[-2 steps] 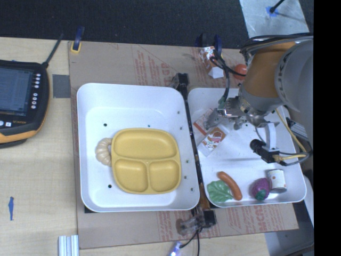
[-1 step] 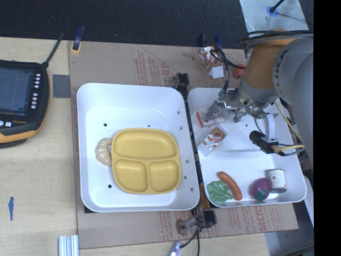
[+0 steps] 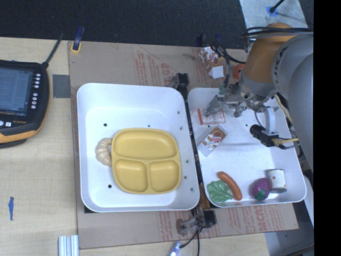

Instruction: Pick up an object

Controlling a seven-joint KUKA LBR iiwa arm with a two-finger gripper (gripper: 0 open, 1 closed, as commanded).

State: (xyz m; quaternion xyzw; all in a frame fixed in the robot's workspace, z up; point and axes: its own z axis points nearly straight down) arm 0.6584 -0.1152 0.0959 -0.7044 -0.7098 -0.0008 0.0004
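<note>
Gripper looks clenched on the small packet at the right bin's top-left corner, but that flat thing so near the wall could easily slip out when lifted.

We had a single fixed camera, mounted above the bench and looking down at a slant, so the far edge of the bench and a strip of dark floor filled the top of the picture. It sat far enough back to take in both white bins whole, the left bin and the right bin side by side near the middle. The arm came in from our right, its bulk close to the lens. A teach pendant was cut off at the left edge.
</note>
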